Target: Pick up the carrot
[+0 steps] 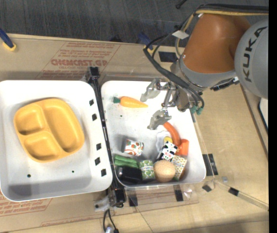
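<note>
Hovering over the right bin [110, 130], my gripper [154, 107] hangs with its fingers spread apart and nothing between them. One finger [150, 90] points toward the bin's far wall, the other [158, 118] sits lower, nearer the middle. The carrot [131, 102] lies on the bin floor just left of my upper finger, apart from it, its green end pointing toward the divider. Close under my lower finger lies a red-orange piece [173, 132]; I think it is a pepper or chilli, though the view is too coarse to be sure. A heap of small toys crowds the near corner: a printed cup [134, 147], a beige ball [164, 171], a black-and-white piece [167, 152]. In the left bin [2, 169] rests a yellow tray [48, 128].
</note>
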Tool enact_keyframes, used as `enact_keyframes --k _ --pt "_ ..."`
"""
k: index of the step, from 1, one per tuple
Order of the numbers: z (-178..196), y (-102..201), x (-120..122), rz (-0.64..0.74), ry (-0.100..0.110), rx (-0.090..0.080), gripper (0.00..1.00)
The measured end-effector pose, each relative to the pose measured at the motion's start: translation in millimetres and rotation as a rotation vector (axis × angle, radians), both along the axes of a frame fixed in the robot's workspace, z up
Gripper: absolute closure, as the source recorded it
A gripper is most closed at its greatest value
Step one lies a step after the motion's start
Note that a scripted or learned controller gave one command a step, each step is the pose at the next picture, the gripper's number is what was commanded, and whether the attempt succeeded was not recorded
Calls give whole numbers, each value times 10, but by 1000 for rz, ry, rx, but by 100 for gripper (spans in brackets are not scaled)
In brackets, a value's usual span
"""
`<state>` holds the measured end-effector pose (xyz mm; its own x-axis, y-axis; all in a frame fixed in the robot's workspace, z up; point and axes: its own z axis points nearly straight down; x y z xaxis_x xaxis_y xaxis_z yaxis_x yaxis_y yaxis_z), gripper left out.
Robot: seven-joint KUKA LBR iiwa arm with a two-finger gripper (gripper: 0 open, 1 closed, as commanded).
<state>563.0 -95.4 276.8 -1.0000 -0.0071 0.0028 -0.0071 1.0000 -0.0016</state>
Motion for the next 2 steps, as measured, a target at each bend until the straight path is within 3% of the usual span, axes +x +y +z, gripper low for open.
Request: enact_keyframes --k 1,2 --pt "-803 -230 436 214 1 3 0" --pt "-1670 -745 551 231 5 5 0"
